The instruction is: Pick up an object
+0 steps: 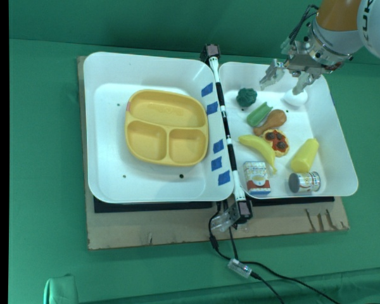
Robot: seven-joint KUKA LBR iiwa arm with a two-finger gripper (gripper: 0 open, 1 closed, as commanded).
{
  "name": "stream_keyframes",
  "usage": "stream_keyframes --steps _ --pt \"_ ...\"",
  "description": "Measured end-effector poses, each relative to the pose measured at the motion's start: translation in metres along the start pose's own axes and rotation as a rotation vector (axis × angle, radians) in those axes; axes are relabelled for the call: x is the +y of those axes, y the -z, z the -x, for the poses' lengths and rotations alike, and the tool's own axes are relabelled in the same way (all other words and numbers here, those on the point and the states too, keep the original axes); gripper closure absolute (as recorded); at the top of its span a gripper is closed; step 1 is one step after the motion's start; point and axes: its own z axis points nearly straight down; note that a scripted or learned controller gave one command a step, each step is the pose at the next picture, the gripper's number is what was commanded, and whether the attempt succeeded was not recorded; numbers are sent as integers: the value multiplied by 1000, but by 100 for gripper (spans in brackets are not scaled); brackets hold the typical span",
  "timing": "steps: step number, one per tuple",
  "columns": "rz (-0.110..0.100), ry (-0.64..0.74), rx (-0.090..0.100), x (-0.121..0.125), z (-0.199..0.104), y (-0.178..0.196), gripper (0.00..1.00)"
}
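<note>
My gripper (286, 78) hangs open above the far end of the right bin (342, 170), with nothing between its fingers. Just below and right of it lies a small white object (296, 98). A green broccoli piece (246, 97) sits to the gripper's lower left. Further down the bin lie a green pepper (258, 114), a brown drumstick (272, 120), a pizza slice (278, 141), a banana (258, 147), a yellow corn-like piece (304, 155), a small carton (258, 178) and a tin can (304, 182).
The left bin (107, 170) holds a yellow divided tray (166, 126). A divider rail with blue tape marks (223, 132) runs between the bins. Cables (253, 272) trail off the bench's front edge.
</note>
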Motion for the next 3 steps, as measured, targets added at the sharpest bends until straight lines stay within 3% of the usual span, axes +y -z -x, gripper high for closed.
stream_keyframes --steps 1,2,3 --pt "11 -2 -3 -34 16 -90 0" --pt "25 -8 -7 -31 18 -74 100" --pt "7 1 0 9 -62 58 100"
